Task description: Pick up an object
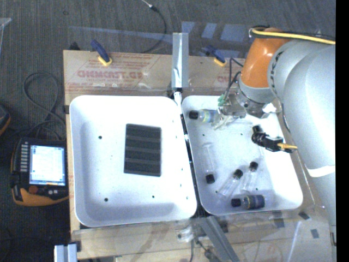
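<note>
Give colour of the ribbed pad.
Black; the ribbed pad shows best in the camera view.

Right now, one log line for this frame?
end effector: over right bin, by vial | left bin: black pad | grasp: unconfirmed

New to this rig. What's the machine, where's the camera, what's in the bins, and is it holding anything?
There is one camera, fixed above the bench and looking down at a slant. The big grey shape on the right is a robot arm. It has an orange band above its wrist. Its hand is over the back part of the right bin.

The left bin holds a single dark ribbed rectangle. In the right bin are several small clear vials with black caps, for example this vial. There is also a darker bottle near the front edge. Another capped vial lies right beside the hand.

This view doesn't show whether the hand has hold of anything. The lit-screen device left of the bench looks like a handheld controller.
</note>
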`<state>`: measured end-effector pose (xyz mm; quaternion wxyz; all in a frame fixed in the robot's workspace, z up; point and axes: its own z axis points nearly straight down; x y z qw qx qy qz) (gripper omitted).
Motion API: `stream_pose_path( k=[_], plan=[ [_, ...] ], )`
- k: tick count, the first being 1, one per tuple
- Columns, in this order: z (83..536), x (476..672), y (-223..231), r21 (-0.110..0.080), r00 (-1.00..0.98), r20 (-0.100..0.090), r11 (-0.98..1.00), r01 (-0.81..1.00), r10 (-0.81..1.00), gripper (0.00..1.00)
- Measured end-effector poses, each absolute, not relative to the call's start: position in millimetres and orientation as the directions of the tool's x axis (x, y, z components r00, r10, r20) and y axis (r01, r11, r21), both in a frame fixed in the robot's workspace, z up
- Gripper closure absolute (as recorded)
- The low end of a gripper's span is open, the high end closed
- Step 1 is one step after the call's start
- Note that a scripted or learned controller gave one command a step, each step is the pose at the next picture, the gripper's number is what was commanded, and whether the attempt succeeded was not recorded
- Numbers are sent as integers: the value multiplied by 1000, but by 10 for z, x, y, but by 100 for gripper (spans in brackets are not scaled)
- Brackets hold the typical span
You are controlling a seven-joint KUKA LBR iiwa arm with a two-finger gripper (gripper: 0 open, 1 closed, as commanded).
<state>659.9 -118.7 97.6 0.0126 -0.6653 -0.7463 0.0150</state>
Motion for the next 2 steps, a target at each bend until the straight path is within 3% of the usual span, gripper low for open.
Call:
stream_pose_path(
  k=[1, 2],
  plan=[
    [983, 6609, -1182, -35, -115, -2, 115, 993, 993, 0],
    [1069, 6602, -1183, -38, -115, -3, 115, 993, 993, 100]
  ],
)
